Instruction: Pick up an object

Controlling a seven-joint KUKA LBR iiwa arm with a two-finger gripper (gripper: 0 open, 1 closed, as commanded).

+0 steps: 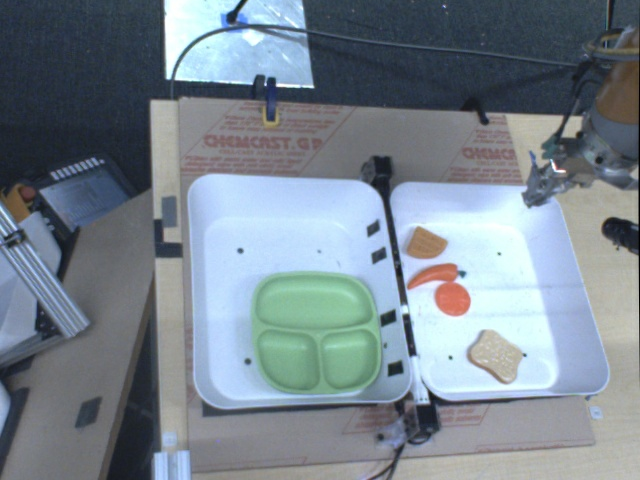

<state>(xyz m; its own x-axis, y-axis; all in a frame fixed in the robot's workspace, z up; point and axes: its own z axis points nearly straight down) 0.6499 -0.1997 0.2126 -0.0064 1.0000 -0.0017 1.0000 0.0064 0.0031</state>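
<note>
Two-finger metal gripper (537, 193) hangs over right white bin's (574, 268) far right corner; open or closed: cannot tell. Orange wedge-shaped toy food piece (426, 241) lies in that bin's near-left part, well apart from gripper.

Reaches in from the upper right edge, grey with an orange band above the wrist. Wrist angled down and leftward, ending in the claw (538, 186), which hangs at the upper right. Claw small, dark and metallic in this view, pointing down; nothing visibly gripped.
</note>
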